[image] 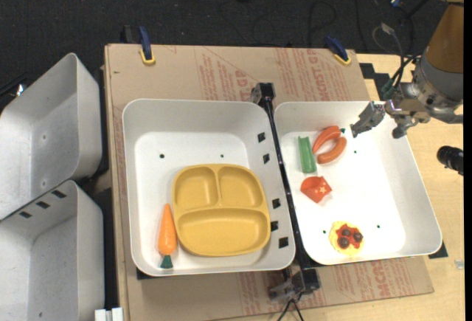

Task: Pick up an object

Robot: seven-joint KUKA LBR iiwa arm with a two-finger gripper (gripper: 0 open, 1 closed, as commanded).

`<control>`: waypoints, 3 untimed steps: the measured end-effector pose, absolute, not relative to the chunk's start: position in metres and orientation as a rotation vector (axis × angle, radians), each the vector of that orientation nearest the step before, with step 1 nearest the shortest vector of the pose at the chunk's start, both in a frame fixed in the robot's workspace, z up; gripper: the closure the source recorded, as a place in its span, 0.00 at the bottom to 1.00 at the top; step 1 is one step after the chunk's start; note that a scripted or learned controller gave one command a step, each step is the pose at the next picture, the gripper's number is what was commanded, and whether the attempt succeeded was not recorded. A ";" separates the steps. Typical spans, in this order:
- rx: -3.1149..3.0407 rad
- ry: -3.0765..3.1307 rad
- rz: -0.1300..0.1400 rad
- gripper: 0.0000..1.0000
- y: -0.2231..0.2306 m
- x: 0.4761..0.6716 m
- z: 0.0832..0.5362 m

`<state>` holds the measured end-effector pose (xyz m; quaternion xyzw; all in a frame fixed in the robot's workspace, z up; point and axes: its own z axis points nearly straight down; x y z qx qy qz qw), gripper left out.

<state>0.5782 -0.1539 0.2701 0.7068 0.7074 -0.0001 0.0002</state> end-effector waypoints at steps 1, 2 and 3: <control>2.224 2.223 -0.004 0.00 -0.151 0.577 0.227; 2.225 2.224 -0.005 0.00 -0.147 0.580 0.163; 2.227 2.223 -0.006 0.00 -0.154 0.576 0.103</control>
